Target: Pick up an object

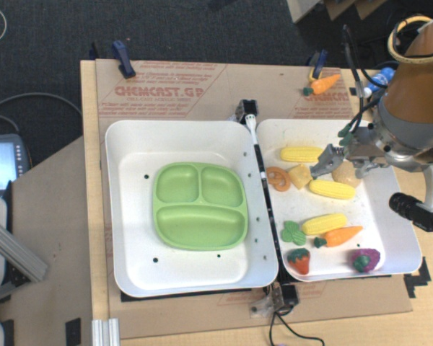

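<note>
Camera view, item record — task step judged: approach, nothing lifted yet. Landmark for all places: the black divider (260, 171) where the 2 bins meet.

Gripper (330, 163): hangs over the right bin (397, 254), right of the divider and above the toy cluster. Its state cannot be told, as the grey metal parts blur together, and no toy is seen caught in it. The likeliest candidate, by my reading, is the corn cob (333, 189) just below the tool, with a pale yellow block (300, 176) between it and the divider. Next move calls for a straight descent centred on 1 piece, closing across its narrow width — neighbours sit close and could be nudged.

Right bin contents:
- second corn cob (301, 153), upper, near the divider
- pretzel (278, 178), just beside the divider
- third corn cob (323, 224) and carrot (341, 236), lower
- green leafy piece (293, 233)
- red piece (299, 259)
- purple piece (365, 259), farthest from the divider

Left bin (126, 193): 1 green sectioned plate (200, 206), 3 compartments, lying flat.
</note>
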Controlling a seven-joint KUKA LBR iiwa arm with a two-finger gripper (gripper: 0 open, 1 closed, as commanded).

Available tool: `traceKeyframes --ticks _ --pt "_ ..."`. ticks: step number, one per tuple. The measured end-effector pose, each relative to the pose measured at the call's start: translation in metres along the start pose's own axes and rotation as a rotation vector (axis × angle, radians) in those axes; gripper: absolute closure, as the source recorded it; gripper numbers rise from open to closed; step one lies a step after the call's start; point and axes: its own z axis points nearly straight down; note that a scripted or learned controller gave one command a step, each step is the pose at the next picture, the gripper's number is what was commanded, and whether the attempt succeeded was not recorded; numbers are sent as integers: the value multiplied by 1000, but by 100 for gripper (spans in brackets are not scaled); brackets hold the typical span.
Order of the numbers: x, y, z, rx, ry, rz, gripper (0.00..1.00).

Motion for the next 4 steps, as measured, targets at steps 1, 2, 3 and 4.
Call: traceKeyframes --ticks 1,2,3,4 --pt "-60 -26 38 6 0 7 0" --pt "-95 16 101 1 -2 2 0" --pt "-114 74 176 -10 -4 -2 0" --pt "-12 67 176 3 5 -8 0"
